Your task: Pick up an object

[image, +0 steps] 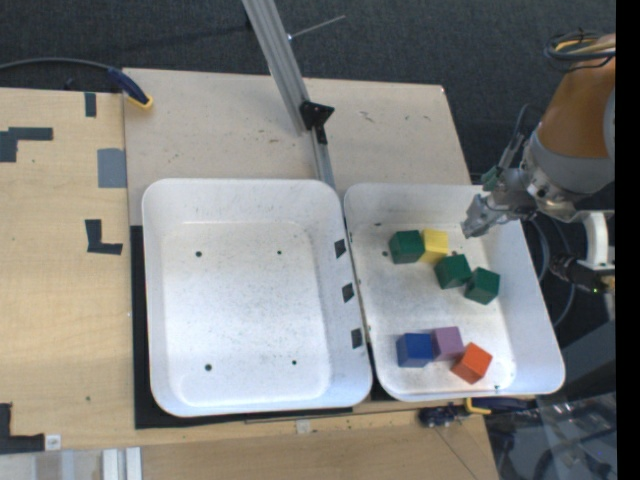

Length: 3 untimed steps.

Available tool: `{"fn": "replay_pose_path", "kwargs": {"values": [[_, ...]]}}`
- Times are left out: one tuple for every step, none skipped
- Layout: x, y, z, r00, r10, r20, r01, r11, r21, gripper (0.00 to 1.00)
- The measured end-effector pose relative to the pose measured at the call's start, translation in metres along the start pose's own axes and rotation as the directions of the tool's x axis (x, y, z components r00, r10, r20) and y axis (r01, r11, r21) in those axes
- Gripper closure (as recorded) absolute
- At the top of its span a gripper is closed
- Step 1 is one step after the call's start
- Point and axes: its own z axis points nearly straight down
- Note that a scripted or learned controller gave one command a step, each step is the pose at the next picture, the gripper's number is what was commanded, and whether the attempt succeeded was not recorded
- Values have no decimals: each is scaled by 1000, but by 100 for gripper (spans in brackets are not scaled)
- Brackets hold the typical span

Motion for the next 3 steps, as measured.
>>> {"fn": "replay_pose_path", "kwargs": {"values": [[59,-10,-8,1000,-5,-3,5,1000,5,100],[110,-25,-13,1000,-5,-3,5,1000,6,100],[173,-30,-5,1000,-6,-3,6,1000,6,100]]}}
